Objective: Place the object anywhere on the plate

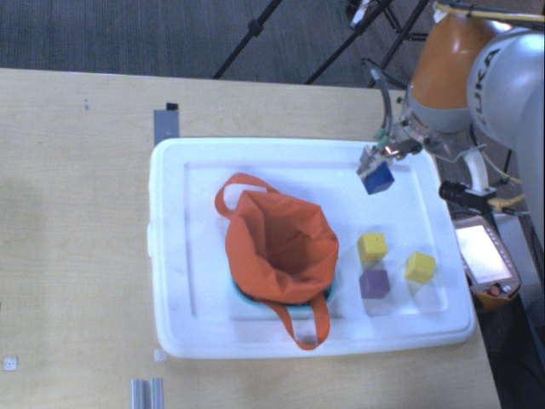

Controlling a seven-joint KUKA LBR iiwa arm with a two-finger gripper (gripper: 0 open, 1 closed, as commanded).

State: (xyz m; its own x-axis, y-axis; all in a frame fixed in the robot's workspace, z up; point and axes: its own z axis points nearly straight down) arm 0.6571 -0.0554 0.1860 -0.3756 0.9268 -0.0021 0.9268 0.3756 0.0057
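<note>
In the camera view's upper right, the gripper (375, 167) is clenched on a blue cube (377, 180), lifted over the bin's (170, 254) far right corner. An orange bag (281, 245) sits mid-bin, covering a teal plate (247, 299). Two yellow cubes (372, 246) (420, 267) and a purple cube (374, 284) lie at lower right.

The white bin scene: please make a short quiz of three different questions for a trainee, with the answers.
1. True or false: the blue cube is at the gripper, at the far right corner of the white bin.
2. Multiple choice: how many cubes lie on the bin floor to the right of the orange bag? A) one B) three C) five
3. Fill in: the cube nearest the bin's front edge among those is ____ in colour.

Key:
1. True; the blue cube sits just under the jaws.
2. B: two yellow cubes and one purple cube.
3. Purple.
</note>
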